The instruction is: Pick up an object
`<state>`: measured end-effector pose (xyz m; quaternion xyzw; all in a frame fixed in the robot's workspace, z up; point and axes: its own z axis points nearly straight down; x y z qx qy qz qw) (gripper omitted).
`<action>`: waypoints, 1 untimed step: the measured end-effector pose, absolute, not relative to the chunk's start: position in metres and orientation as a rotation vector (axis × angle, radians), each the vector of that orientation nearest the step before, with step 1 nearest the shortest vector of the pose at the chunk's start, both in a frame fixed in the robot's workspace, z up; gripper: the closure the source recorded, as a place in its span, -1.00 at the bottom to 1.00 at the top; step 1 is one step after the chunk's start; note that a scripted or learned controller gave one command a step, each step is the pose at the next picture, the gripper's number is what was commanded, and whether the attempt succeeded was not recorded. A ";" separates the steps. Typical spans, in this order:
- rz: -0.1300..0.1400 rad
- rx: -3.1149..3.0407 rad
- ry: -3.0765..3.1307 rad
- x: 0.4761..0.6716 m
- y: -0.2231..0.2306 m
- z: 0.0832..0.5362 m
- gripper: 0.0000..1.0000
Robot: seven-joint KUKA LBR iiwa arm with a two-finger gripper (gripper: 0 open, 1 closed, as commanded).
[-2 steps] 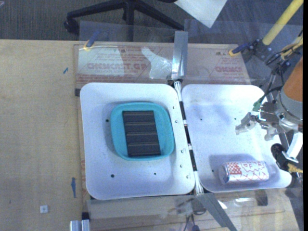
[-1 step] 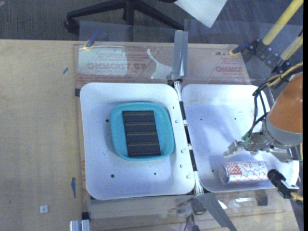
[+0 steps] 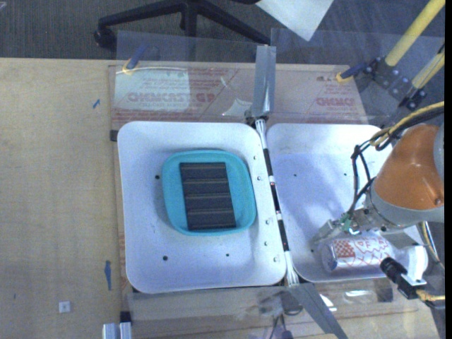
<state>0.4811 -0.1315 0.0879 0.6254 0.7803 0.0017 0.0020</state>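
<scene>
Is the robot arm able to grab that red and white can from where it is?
Probably yes. The arm hangs right over the can, which lies on its side in the right bin with nothing on top of it.

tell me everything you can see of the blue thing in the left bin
The blue tray is a light blue, plastic-looking dish with rounded corners and a raised rim. A dark ribbed rectangular insert fills its middle. It lies flat near the centre of the left bin, slightly turned, with only the bin floor touching it.
</scene>
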 end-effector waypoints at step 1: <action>0.010 1.962 2.441 0.483 -0.132 0.099 1.00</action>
